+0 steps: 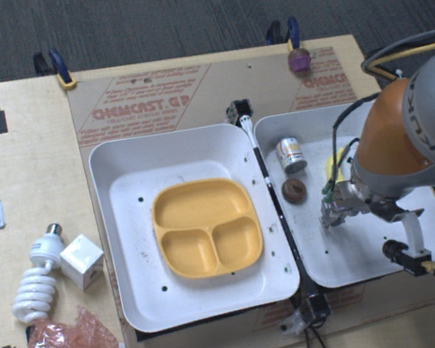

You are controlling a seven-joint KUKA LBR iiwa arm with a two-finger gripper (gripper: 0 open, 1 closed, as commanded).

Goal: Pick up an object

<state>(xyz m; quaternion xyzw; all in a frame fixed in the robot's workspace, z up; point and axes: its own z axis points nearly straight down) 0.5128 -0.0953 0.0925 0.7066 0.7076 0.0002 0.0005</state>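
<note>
Arm low in the right bin, nothing visibly picked up yet.

The grey arm with the orange band reaches into the right shallow white bin [331,270], its gripper [332,215] down near the bin floor; the gripper is too small and shadowed to tell how it is set, and no object can be seen in it. The likely candidates lie just to its upper left: a small silver metal can [290,154] on its side, and below it a small round brown object [294,190], both resting on the bin floor and apart from the gripper. A yellow item [332,166] is partly hidden behind the wrist. The left white bin [123,249] holds a yellow three-compartment plastic tray [207,226], untouched. Judging by this, the grasp and the lift both remain to be done.
</note>
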